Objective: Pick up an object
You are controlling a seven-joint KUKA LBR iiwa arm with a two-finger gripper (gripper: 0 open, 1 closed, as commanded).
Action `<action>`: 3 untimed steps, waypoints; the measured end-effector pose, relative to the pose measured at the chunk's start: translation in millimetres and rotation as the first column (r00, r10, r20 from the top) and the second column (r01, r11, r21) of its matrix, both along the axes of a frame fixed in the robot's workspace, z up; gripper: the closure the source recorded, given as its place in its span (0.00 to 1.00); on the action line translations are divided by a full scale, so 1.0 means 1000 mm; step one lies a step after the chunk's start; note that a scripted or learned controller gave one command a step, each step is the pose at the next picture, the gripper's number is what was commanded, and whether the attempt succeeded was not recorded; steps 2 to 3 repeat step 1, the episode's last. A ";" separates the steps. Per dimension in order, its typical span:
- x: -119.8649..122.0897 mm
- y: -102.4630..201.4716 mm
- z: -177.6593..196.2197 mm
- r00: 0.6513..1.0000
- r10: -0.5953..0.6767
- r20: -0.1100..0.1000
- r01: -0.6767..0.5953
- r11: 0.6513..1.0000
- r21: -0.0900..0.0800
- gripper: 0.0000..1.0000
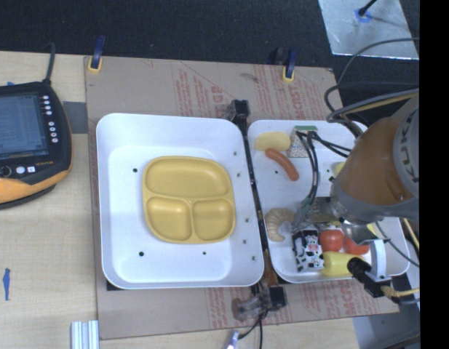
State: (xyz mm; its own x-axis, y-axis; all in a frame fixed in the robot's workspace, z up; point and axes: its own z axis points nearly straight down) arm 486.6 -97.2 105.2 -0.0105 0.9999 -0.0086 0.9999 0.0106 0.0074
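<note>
The arm leans in over the right bin (262,133), its gripper (311,227) low near the front edge among a pile of toys: a black-and-white cow (307,253), a red piece (331,238), a yellow one (337,265). Whether the jaws are open I cannot tell. Best to settle on one toy, squarely, clear of its neighbours.

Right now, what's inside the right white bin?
In the right white bin: a pale yellow banana-like piece, an orange-red sausage, a beige curved piece, a black-and-white cow-patterned block, and red and yellow toys. The grey-and-orange arm covers the bin's right part.
</note>
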 end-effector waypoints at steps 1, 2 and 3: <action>0.080 0.079 0.087 1.000 -0.006 -0.010 0.006 1.000 0.009 1.00; 0.080 0.079 0.087 1.000 -0.006 -0.010 0.006 1.000 0.009 1.00; 0.080 0.079 0.087 1.000 -0.006 -0.010 0.006 1.000 0.009 1.00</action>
